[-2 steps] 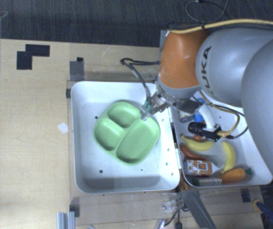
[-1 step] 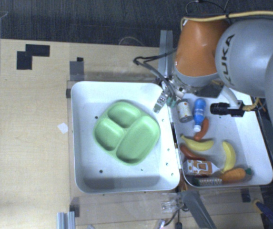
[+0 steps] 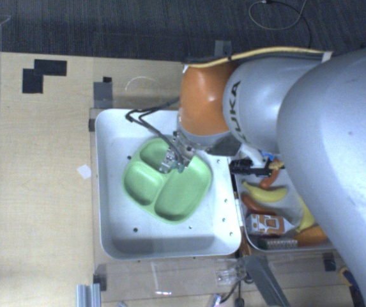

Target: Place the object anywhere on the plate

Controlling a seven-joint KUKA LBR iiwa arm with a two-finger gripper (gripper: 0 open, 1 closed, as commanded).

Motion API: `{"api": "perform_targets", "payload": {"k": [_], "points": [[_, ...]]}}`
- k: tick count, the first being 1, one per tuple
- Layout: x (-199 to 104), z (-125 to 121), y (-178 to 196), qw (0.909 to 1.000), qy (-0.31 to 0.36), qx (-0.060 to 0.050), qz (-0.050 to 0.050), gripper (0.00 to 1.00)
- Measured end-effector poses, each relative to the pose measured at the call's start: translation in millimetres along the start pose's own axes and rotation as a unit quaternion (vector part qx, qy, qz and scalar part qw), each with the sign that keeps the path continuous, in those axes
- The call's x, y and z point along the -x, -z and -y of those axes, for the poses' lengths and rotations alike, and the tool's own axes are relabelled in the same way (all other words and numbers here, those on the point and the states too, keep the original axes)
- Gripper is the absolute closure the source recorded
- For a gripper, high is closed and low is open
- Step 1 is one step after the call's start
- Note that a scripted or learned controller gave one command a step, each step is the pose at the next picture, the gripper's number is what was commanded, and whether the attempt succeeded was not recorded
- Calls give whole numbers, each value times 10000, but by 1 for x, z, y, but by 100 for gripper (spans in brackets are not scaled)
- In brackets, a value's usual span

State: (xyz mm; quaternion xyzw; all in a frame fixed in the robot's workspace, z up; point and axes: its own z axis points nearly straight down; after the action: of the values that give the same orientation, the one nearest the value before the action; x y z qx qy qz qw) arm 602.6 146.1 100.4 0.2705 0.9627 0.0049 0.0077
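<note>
Overhead slanted look at bench w/ two white bins side by side. In left bin (image 3: pixel 115 235): green divided plate (image 3: pixel 170 190), three sections, sitting roughly mid-bin. Above plate's upper middle: gripper (image 3: pixel 173 160) on grey arm (image 3: pixel 285 126) w/ orange band, reaching in from right. Can't tell if open or closed, or gripping anything. In right bin (image 3: pixel 250 238), partly under arm: banana (image 3: pixel 266 194), small box (image 3: pixel 266 224), orange item beside it.

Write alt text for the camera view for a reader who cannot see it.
A grey KUKA arm reaches in from the right, its tool over a green divided plate lying in the left white bin. The right bin holds a banana and other items, partly hidden by the arm.
</note>
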Motion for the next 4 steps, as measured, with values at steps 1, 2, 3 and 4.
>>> {"api": "perform_targets", "payload": {"k": [1,2,3,4], "points": [[-89,-1,0,9995,285,103,106,100],[-77,89,85,9975,-707,-58,-45,100],[-131,4,69,9991,-404,-71,-58,100],[-144,-17,3,9838,-1791,-69,-48,100]]}}
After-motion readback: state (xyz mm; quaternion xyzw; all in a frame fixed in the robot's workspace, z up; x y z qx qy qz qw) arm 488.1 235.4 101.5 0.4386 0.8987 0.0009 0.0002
